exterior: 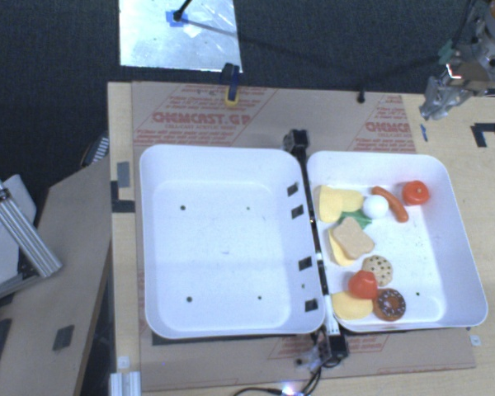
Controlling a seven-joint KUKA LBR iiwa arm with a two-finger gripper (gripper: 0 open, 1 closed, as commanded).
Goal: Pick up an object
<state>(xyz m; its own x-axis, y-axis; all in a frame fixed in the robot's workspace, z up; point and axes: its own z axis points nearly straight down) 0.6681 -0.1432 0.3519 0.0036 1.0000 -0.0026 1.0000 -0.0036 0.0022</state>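
Toys crowd the right bin; the tomato sits apart near its far corner. The tool hangs beyond the bin, grip state unreadable. Best approach: descend straight over the tomato.

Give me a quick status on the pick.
Gripper up at top right, outside the bins. Toy foods in right bin, untouched. Tomato nearest the arm, lying apart from the pile.

A silver sheet lies on dark carpet beyond the surface; aluminium rails stand at left.
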